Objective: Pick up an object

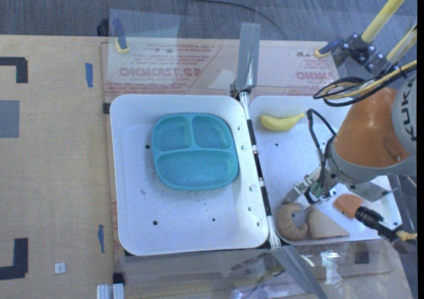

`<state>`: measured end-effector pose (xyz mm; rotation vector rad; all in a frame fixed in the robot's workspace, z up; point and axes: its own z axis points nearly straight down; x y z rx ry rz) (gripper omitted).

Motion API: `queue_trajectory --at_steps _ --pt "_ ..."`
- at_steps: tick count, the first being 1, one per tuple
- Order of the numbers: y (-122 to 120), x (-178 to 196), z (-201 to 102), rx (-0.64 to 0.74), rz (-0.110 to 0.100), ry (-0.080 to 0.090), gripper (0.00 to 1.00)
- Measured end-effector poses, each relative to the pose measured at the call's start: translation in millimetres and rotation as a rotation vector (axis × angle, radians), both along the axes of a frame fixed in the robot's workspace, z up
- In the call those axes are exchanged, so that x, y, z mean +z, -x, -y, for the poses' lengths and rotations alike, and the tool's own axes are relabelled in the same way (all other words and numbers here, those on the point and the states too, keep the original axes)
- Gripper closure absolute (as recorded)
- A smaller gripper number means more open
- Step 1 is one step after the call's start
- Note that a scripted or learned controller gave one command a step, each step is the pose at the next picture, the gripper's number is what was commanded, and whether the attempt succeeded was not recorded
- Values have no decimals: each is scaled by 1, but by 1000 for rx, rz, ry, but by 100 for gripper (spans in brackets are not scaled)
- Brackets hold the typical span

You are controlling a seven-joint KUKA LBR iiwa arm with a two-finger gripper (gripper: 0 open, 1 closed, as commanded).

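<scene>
right bin [291,158]: banana [281,121] lies lengthwise left-right; pincer [311,193] grip unclear

Teal divided plate [195,150], yellow banana [281,121], white bins [130,178], orange-banded arm [371,133].

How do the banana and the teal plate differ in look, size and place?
The banana is yellow, slim and curved; the plate is teal, broad, and split into three compartments. The banana is much smaller than the plate. The banana lies in the right bin near its far edge; the plate lies in the left bin. Both lie flat, apart from the gripper.
</scene>
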<state>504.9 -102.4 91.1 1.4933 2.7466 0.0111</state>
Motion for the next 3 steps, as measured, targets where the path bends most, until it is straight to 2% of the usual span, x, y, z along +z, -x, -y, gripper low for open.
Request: queue_trajectory --at_steps 1,2,3 --pt "-7 0 1 -380 4 -7 0" --pt "11 0 -4 -375 4 -4 0" --pt "10 11 0 -380 11 1 100"
